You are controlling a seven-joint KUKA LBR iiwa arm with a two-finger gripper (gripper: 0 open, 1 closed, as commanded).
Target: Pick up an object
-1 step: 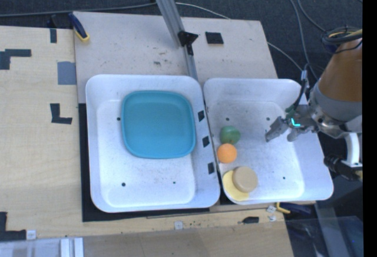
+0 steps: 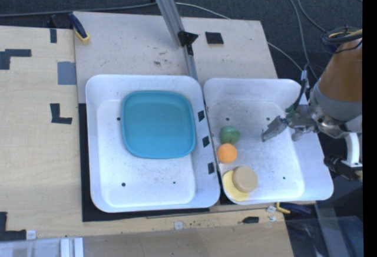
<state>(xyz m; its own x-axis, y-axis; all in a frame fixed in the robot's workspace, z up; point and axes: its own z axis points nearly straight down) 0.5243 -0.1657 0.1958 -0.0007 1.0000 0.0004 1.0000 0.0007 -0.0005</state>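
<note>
Grey gripper [image 2: 275, 130], finger spread unclear, hovers right of centre beside smooth round green ball [image 2: 230, 134] and orange ball [image 2: 227, 153].

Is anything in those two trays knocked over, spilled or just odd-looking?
Nothing looks spilled or broken. The blue plate lies flat in the left bin. The one oddity: a tan disc sits stacked on a yellow piece in the right bin's front corner.
</note>
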